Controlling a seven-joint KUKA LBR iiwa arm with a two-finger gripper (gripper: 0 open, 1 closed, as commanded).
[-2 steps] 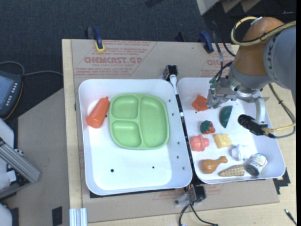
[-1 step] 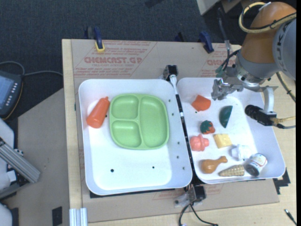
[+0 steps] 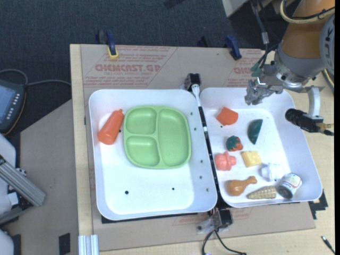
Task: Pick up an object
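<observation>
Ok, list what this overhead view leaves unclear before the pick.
- Gripper: small and dark over the right bin's far end; finger state unreadable.
- Arm: cut off by the top and right edges.
- White piece beside the can: blends into the bin floor; shape unclear.
- Can label: too small to read.

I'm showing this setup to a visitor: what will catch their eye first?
Probably the green divided plate filling the left bin, with an orange carrot-like toy beside it. Then the right bin's scatter of small toy foods, and the gripper hovering over its far edge.
</observation>
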